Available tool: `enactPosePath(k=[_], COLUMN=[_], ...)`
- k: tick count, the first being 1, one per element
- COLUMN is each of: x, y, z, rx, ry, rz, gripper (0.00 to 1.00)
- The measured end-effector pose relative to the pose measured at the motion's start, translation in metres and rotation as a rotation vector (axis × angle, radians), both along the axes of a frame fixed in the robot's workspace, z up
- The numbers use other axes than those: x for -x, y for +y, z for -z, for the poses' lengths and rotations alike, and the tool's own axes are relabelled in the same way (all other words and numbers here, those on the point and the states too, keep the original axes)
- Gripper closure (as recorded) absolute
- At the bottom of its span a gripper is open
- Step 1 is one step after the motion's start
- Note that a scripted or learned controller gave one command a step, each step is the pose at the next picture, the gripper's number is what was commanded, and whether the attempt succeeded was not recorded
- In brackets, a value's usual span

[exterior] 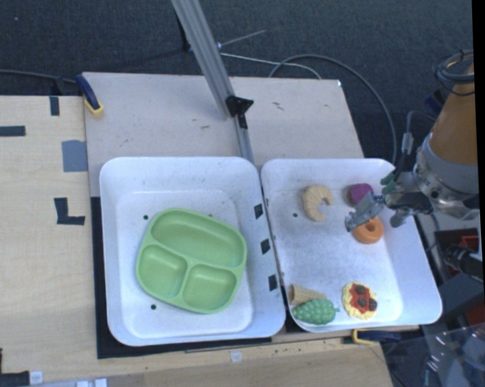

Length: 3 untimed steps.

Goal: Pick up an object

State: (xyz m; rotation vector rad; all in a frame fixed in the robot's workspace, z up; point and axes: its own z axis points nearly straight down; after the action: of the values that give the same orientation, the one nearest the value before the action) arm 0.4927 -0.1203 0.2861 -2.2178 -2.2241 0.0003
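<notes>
The right bin [407,278] holds several toy foods: a tan croissant-like piece [316,201], a purple piece [360,193], an orange round piece [368,232], a pizza slice with red topping [359,300], a green bumpy piece [315,311] and a tan wedge [303,293]. My gripper [370,210] hangs over the bin's upper right, between the purple piece and the orange piece, right above the orange one. Nothing shows between its fingers.
The left bin [116,234] holds a green divided tray [192,260]. A metal pole [212,58] slants down to the bins' shared back edge. Cables run behind the bench. The wooden bench top extends to the left.
</notes>
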Motion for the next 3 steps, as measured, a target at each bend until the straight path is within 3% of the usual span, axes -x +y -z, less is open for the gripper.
enactPosePath(k=[1,3], x=[0.000,-0.004], y=[0.000,0.004], z=[0.000,0.120], rx=[0.000,-0.001], ry=[0.000,0.008], rz=[0.000,0.002], gripper=[0.00,0.00])
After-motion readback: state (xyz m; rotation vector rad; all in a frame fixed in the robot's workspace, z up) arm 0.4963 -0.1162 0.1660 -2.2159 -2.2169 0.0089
